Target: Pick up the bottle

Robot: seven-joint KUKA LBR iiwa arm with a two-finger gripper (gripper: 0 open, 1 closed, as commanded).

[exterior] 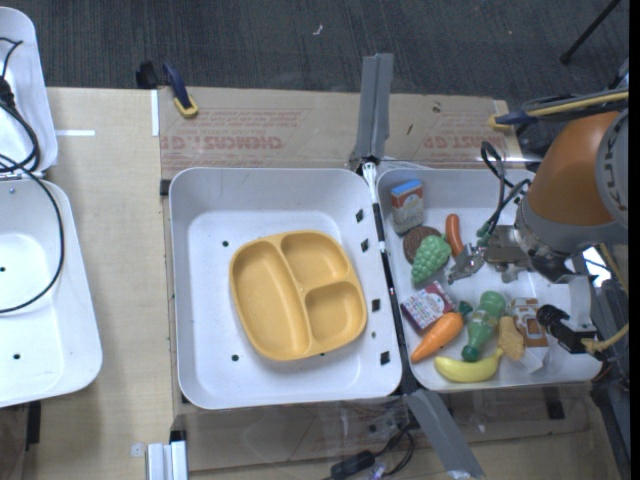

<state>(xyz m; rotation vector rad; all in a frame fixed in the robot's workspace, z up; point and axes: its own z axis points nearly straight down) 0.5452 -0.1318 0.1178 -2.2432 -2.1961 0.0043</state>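
Observation:
The bottle (483, 322) is green and lies tilted in the right bin (578, 370), between an orange carrot (437, 336) and a yellowish bread piece (512, 338), just above a banana (468, 368). My gripper (467, 265) hangs over the middle of that bin, a little up and left of the bottle and right beside a bunch of green grapes (430, 258). It stands apart from the bottle. The grey arm with its orange band (565, 173) reaches in from the right and hides the bin's right part.
The right bin also holds a small can (407, 204), a brown cookie (417, 238), a red sausage (454, 234) and a strawberry pack (424, 306), packed close. A yellow divided plate (297, 293) lies in the left bin (190, 268). A divider (381, 258) separates the bins.

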